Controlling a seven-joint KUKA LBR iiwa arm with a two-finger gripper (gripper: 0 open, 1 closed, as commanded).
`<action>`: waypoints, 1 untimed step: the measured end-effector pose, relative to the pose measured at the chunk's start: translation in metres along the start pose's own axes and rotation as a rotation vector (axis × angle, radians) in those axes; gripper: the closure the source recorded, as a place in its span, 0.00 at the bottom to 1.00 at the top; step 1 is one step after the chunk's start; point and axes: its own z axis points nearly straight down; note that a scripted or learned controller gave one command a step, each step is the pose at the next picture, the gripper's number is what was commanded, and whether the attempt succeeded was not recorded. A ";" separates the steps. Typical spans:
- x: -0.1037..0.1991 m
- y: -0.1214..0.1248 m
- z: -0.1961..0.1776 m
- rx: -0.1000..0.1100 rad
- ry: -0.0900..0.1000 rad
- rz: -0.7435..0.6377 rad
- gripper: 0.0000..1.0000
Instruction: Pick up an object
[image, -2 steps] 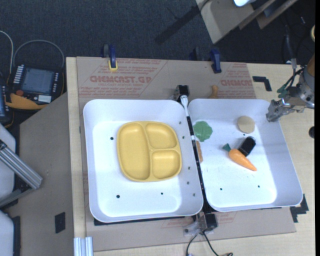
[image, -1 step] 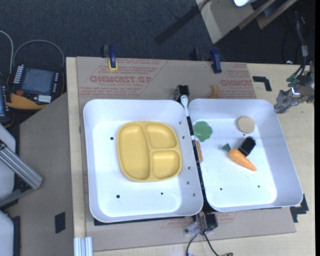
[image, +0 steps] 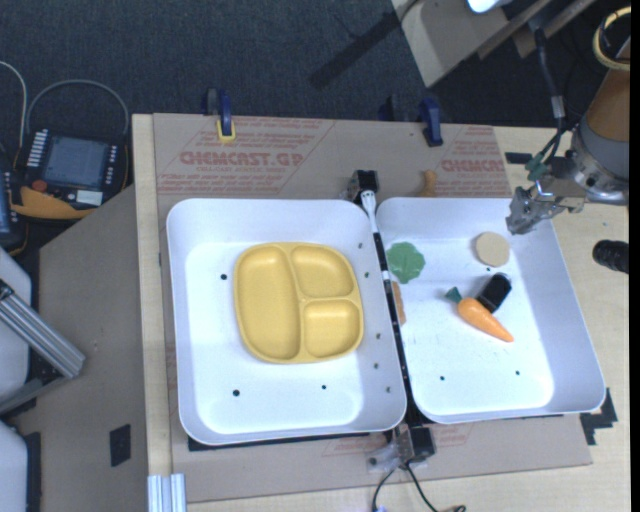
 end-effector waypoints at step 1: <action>0.046 -0.003 0.010 0.001 0.000 0.001 1.00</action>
